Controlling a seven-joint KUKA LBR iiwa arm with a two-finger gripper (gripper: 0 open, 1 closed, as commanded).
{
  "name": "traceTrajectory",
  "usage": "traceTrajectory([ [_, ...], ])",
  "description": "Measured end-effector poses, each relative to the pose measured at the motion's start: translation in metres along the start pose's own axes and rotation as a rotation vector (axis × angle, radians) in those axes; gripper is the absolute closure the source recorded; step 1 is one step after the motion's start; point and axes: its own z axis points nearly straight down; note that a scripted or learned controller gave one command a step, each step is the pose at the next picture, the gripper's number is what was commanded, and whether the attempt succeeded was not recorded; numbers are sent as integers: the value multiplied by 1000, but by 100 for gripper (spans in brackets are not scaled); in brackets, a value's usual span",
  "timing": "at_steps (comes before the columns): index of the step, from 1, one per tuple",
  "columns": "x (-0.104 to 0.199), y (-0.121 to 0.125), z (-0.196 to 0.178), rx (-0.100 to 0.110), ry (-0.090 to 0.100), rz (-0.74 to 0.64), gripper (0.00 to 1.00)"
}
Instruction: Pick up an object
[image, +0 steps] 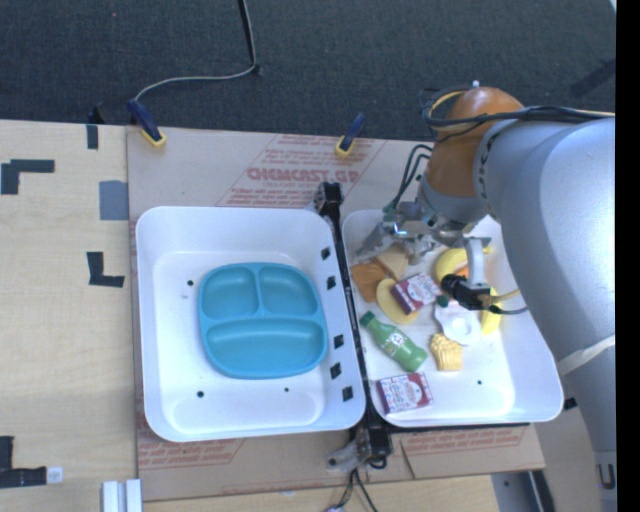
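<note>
My gripper (396, 236) hangs low over the back left corner of the right bin (531, 372), just above a brown bread-like piece (367, 275). Beside that lie a small red and white carton (415, 294), a yellow fruit (452, 264) and a white round piece (458, 325). Nearer the front are a green bottle (393, 341), a yellow fries toy (447, 352) and a red and white packet (403, 392). I see nothing lifted off the bin floor. The grey arm covers the bin's right back part.
The left bin (150, 330) holds a blue divided plate (264, 318). A black clip wall (338, 300) separates the two bins. Yellow clamps (148, 125) hold the cardboard sheet at the back. The arm's cables (470, 285) trail over the objects.
</note>
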Motion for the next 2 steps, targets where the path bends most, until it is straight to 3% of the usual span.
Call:
traceTrajectory([
  [1, -7, 0, 0, -1, 0, -1, 0],
  [2, -6, -15, 0, -1, 0, 0, 0],
])
